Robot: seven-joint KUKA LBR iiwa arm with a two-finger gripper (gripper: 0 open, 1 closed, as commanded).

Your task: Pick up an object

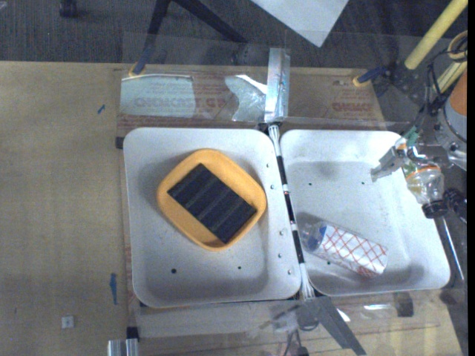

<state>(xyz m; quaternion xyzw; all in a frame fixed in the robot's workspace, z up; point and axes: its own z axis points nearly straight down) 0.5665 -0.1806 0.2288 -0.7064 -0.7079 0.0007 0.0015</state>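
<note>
Lying nearest: a clear packet with a red criss-cross print and a blue end, flat on the floor of the right bin. It sits close to the bin's front edge, slanted, with the blue end toward the wall shared with the other bin.
Left bin: an orange dish with rounded corners and a dark ribbed panel on top. It sits around the middle of the floor, turned at a slant to the walls and touching none of them.
Claw: low over the right bin's far right corner, its silvery tip pointing in toward the bin's middle. It is well apart from the packet and further still from the dish. Whether it is open or closed cannot be told, nor whether it has hold of anything. Something crinkled and pale sits just behind it by the bin's right edge, too blurred to name.
Arm: reaching in over the right edge of the bench, bent down to the bin's rim.
Far edge of the bins: an upright metal strip on the line between them, with clear plastic sheeting beside it.
Floor beyond the bench: a black chair base, a white sheet and a yellow rod.
</note>
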